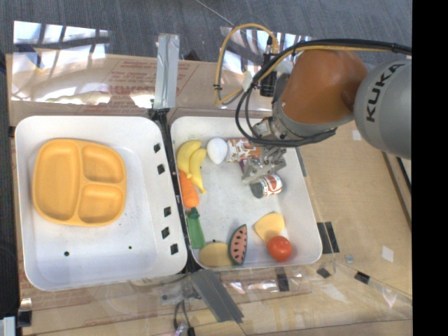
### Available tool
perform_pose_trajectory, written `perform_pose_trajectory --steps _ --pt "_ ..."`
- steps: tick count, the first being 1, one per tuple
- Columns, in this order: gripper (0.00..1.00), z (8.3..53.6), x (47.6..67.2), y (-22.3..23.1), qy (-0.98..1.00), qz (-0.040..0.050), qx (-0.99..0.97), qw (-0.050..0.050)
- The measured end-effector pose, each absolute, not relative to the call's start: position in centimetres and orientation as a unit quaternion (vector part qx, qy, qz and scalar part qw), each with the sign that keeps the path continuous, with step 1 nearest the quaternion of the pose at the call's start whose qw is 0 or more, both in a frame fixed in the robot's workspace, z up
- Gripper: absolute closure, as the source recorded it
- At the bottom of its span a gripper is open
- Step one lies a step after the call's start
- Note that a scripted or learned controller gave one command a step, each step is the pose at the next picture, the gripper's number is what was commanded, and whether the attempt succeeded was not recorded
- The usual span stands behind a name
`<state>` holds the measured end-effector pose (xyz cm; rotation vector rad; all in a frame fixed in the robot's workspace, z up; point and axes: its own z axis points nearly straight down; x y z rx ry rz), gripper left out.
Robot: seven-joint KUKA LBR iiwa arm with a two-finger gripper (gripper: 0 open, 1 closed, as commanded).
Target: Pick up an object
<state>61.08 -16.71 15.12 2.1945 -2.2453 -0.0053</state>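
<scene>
Jaws: the gripper (pixel 264 168) hangs low in the right bin (pixel 308 219), right of frame centre; opening cannot be told.
Can: small can (pixel 268 185) lies just below it, contact unclear.
Left bin: yellow divided tray (pixel 79 182).

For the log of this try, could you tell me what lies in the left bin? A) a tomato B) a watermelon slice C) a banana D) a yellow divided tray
D: the yellow divided tray lies in the left bin, while the banana, tomato and watermelon slice sit in the right bin.
</scene>
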Motion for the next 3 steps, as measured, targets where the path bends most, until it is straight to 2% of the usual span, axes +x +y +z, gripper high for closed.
perform_pose_trajectory --steps 1,2,3 --pt "1.00 28.8 58.7 -21.1 -0.459 0.0027 0.888 -0.001" --pt "1.00 19.7 65.6 -14.1 -0.409 -0.0069 0.912 -0.002" --pt "1.00 13.8 63.6 -17.5 -0.144 -0.0004 0.990 -0.002"
